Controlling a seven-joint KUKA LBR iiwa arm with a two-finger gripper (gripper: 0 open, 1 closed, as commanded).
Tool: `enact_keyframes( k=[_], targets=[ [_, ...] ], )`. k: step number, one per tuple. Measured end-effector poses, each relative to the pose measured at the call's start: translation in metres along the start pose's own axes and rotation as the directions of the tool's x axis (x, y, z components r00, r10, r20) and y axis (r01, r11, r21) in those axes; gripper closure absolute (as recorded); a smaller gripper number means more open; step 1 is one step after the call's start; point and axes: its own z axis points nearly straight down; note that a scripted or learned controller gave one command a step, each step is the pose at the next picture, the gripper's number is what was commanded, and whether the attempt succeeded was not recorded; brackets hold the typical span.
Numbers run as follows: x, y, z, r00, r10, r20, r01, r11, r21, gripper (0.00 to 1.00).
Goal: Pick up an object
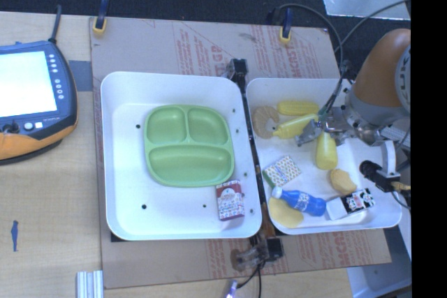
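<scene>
My gripper [316,130] hangs low over the upper middle of the right bin [388,222]. It sits between a yellow bottle [326,152] just below it and a yellow oblong piece [292,127] to its left. Another yellow piece [297,108] lies behind these. A tan round item [264,121] rests at the bin's left wall. Lower down lie a checkered box [281,169], a blue bottle [302,202], a yellow-brown lump [342,181] and a cow-patterned carton [355,203]. Nothing visibly hangs from the gripper.
The left bin [122,150] holds a green divided plate [187,145] and a small red carton [230,201] near its front right corner. A control tablet [31,98] lies on the bench at far left. Cables run behind the right bin.
</scene>
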Motion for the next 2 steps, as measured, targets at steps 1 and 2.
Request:
enact_keyframes(
  k=[1,2],
  targets=[
    [-0.002,0.000,-0.011,1.000,-0.003,0.002,0.003,1.000,0.001,1.00],
    [0.077,0.011,-0.037,1.000,-0.001,0.001,0.001,1.000,-0.003,1.00]
  ],
)
